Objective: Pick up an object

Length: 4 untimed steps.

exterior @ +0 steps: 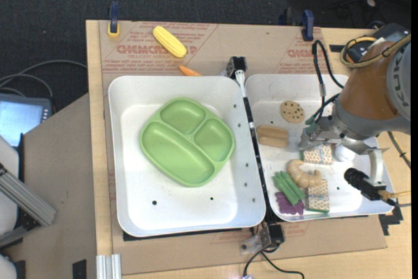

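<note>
In the right bin (274, 85) lie several toy foods: a chocolate-chip cookie (292, 111), a tan bread piece (273, 136), a patterned sandwich block (318, 155), a beige peanut-like piece (304, 172), green beans (290, 187) over a purple piece (289, 205), and another patterned block (319, 195). My gripper (316, 138) hangs low over the bin's middle, just above the sandwich block and right of the bread piece. The wrist hides its fingertips.
The left bin (124, 160) holds a green divided plate (187, 140). A yellow corn cob (169, 41) and a small orange piece (190, 71) lie on the cardboard behind the bins. The arm (372, 95) covers the right bin's far right side.
</note>
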Tool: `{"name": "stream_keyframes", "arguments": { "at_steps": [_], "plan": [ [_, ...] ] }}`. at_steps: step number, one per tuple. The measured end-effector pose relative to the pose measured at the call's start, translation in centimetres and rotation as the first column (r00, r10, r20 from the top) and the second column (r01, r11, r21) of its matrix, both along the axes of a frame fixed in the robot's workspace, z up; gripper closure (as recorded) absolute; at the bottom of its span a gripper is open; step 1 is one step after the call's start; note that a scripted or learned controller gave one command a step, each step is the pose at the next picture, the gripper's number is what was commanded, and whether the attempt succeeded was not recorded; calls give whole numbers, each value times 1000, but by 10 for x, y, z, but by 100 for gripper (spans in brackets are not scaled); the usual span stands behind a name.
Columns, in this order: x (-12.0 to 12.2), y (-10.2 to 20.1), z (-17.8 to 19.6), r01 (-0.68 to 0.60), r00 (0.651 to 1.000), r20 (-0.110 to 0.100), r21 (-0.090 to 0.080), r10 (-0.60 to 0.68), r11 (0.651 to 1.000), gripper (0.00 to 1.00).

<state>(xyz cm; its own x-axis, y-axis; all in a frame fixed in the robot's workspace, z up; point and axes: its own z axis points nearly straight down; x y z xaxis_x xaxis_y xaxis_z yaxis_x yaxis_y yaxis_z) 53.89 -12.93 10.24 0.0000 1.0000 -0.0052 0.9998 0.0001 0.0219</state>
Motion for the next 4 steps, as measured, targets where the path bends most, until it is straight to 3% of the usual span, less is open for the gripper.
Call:
{"name": "stream_keyframes", "arguments": {
  "at_steps": [1, 2, 3, 4],
  "plan": [
    [74, -21, 62, -2, 1000, -9, 0, 2, 1000, 100],
    [70, -20, 58, -1, 1000, -21, 5, 1, 1000, 0],
    [57, -93, -18, 2, 1000, -23, 21, -2, 1000, 0],
    [58, -93, -5, -4, 1000, -20, 6, 4, 1000, 100]
  ]
}}
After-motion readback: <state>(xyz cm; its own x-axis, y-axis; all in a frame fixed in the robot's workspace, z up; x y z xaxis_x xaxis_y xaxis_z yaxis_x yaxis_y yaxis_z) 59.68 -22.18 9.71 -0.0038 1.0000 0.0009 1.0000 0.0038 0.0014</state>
